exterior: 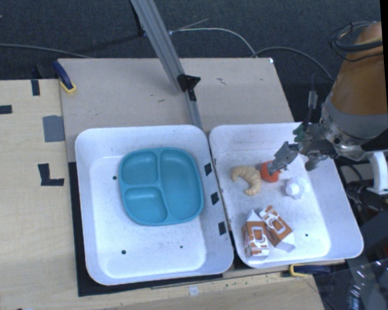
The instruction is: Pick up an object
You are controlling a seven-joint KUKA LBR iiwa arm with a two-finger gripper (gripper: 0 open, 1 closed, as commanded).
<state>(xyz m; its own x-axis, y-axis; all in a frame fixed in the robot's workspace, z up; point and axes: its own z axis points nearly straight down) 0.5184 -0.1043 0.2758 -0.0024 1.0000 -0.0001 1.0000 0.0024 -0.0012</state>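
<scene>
The grey two-finger gripper [279, 163] sits low in the right-hand white plastic bin [341, 236], its tip right at a small orange-red object [269, 173] beside the tan croissant-shaped toy [248, 178]. This looks like the closing-in step of a grasp. Whether the jaws are open or shut, I cannot tell (too dark and small). Next it needs a firm close, then a straight lift.

I see a teal divided plate [162, 186] lying flat in the left bin [95, 212]. Behind the bins, a grey metal pole [162, 43] slants across the bench [23, 198], which carries dark tape marks [48, 176].
</scene>
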